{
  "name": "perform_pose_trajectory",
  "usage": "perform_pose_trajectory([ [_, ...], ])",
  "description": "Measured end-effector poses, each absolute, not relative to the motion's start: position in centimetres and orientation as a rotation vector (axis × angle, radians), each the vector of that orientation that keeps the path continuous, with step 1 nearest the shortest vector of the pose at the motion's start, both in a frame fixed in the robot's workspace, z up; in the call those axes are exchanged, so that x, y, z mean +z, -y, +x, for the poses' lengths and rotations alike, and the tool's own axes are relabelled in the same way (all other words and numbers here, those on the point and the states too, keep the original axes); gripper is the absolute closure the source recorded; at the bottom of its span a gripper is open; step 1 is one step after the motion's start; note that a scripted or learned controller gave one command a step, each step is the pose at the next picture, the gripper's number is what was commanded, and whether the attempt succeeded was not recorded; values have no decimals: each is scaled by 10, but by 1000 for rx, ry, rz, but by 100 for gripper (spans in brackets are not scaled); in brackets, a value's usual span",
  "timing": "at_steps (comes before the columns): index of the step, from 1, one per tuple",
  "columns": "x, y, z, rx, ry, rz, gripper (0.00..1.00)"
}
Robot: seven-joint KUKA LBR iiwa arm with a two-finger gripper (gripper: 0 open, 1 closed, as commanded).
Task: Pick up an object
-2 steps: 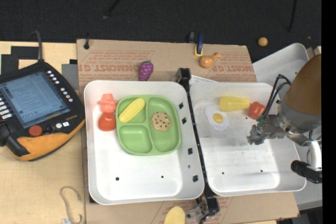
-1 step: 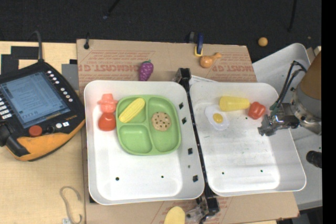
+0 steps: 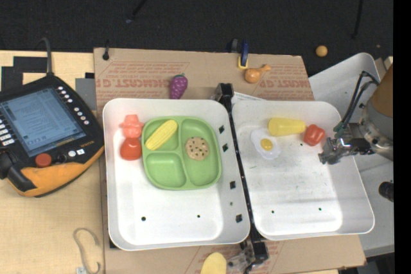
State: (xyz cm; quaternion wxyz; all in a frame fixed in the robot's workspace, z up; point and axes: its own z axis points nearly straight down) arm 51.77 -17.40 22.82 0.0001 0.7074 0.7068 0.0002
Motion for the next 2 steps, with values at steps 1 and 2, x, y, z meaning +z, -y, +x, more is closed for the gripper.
perform_pose_trajectory([
  [1,235,125,551,3,-2227,2217,100],
  [2,234,82,595,3,-2226,2218,100],
])
